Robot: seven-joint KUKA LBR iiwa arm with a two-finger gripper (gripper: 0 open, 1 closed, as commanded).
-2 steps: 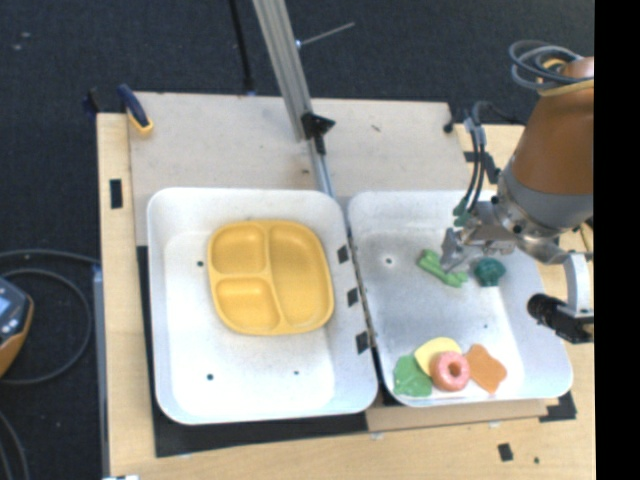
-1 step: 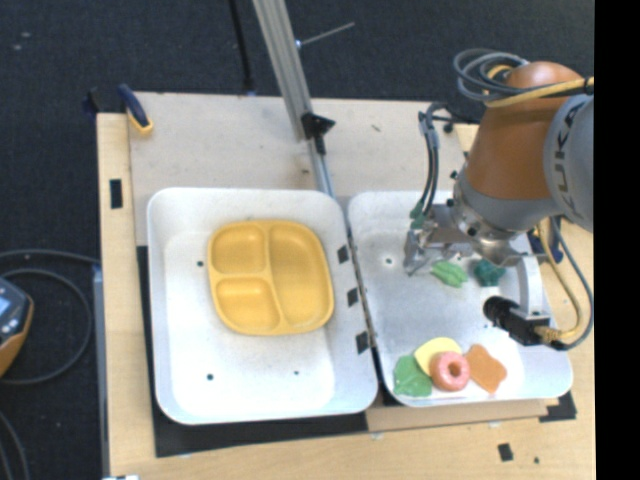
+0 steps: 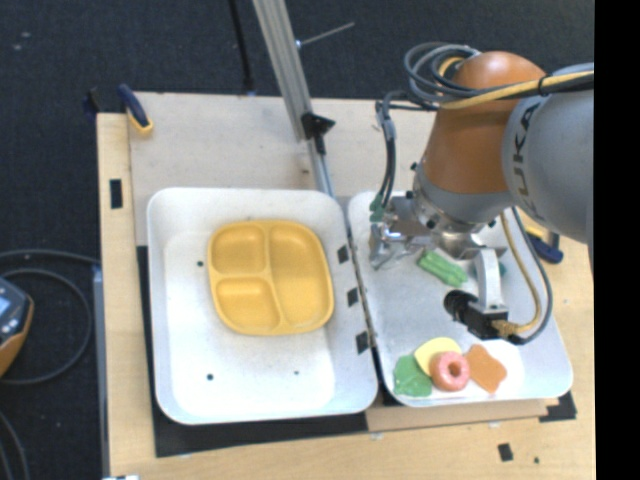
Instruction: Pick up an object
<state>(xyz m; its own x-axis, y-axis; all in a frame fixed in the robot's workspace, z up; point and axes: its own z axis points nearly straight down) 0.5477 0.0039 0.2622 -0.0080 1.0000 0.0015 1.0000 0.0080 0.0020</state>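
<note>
The gripper (image 3: 385, 248) hangs low over the right bin (image 3: 400, 308), and whether it is open I cannot tell. A yellow tray (image 3: 270, 276) lies in the left bin (image 3: 180, 368).

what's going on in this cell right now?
A KUKA arm reaches in from the right over the right bin, its gripper low near that bin's upper left corner, on a pick attempt. Nothing is visibly held. A green piece lies just beside the gripper; a green, a yellow, a pink ring-shaped and an orange item cluster at the bin's near edge. The left bin holds a yellow divided tray, untouched.
</note>
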